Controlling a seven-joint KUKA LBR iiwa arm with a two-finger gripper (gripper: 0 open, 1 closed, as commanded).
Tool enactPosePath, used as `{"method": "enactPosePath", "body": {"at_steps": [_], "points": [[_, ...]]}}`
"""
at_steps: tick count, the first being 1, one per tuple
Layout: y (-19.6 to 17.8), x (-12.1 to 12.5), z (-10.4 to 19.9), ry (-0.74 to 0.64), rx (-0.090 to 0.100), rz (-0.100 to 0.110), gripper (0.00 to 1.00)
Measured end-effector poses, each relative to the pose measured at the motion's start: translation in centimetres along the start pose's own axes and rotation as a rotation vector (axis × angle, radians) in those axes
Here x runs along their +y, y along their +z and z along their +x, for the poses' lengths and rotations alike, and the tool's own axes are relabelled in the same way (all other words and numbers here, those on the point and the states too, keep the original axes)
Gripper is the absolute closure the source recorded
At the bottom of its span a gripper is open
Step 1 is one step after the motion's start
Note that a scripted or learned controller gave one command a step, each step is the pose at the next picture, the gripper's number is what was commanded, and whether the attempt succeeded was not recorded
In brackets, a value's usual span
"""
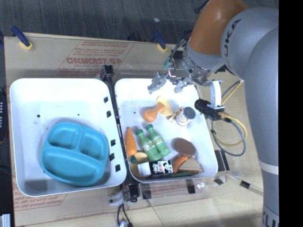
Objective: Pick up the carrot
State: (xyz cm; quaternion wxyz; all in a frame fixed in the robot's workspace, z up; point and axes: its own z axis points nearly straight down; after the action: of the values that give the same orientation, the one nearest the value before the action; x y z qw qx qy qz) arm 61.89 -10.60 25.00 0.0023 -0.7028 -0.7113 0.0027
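The carrot (130,142) is a long orange piece lying lengthwise against the left wall of the right bin (204,126), beside two green bottles (152,143). My gripper (167,84) hangs over the far end of that bin, well behind the carrot and to its right. Its two grey fingers (155,83) stand open with nothing between them. Just below the gripper lies an orange pear-shaped piece (151,112).
The right bin also holds a yellow item (164,105), a small jar (182,117), a brown oval (184,147), a black-and-white carton (162,167), an orange wedge (180,161) and a bread slice (191,165). A blue divided plate (75,152) lies in the left bin (28,98).
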Motion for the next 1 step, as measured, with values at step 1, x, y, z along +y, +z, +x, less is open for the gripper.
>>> {"method": "enactPosePath", "body": {"at_steps": [1], "points": [[15.96,-0.56,-2.35,0.052,0.0,0.0,0.0]]}}
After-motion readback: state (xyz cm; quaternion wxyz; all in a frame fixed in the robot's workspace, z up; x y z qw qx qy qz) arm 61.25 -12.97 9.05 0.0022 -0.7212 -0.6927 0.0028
